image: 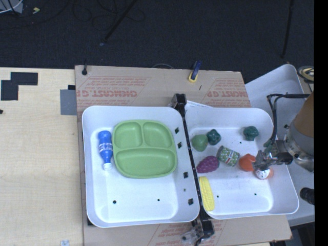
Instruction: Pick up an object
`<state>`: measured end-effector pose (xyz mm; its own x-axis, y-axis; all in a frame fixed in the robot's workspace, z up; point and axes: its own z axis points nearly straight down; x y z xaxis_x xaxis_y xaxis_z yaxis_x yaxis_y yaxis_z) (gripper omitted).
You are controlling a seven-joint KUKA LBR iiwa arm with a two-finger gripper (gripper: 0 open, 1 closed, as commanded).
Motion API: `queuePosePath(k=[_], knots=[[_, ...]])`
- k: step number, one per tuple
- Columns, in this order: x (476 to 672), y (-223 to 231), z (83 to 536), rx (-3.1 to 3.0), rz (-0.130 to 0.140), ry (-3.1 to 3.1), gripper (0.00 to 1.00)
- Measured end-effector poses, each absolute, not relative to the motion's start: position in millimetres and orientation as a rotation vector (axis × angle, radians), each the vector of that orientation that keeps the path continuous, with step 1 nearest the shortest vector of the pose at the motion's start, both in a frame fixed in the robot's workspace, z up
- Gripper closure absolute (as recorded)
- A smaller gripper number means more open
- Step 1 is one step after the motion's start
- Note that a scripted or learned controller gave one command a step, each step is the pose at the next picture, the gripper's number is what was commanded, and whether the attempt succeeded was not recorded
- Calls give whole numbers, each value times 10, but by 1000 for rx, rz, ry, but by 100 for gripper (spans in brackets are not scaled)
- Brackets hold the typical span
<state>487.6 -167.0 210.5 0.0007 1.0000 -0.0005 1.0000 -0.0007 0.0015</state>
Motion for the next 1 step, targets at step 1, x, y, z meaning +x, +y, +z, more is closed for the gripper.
queuePosePath(k=[1], knots=[[4879,-1679,2282,2221,0,2223,100]])
